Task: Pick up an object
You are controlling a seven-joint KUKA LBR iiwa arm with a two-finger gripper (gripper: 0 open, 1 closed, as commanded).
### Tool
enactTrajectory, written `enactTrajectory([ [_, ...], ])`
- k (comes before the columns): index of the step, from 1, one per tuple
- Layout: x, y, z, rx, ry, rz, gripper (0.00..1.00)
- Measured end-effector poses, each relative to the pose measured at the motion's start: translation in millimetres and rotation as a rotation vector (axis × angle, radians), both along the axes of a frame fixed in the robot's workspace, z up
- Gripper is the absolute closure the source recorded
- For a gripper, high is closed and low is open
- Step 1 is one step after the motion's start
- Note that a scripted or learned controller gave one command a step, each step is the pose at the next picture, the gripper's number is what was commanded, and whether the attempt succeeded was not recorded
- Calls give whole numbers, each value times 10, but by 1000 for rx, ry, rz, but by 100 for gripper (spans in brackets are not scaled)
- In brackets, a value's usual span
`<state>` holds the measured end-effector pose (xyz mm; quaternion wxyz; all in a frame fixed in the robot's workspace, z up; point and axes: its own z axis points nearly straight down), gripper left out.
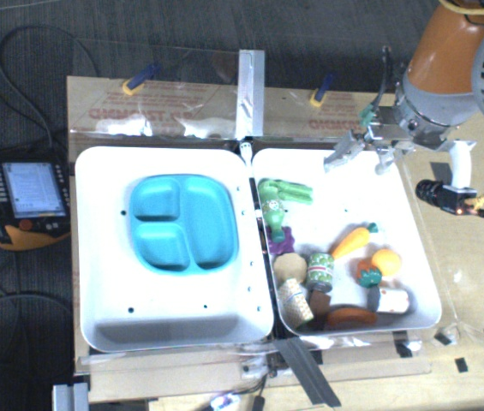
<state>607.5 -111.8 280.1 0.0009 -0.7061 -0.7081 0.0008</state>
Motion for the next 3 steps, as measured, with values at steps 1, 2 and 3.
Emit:
enactTrajectory([
  [1, -376, -657, -1871, 1, -2, 59, 0],
  [2, -865, -796, -1097, 0, -2, 326, 0],
  [3, -864, -794, -1097, 0, -2, 326, 0],
])
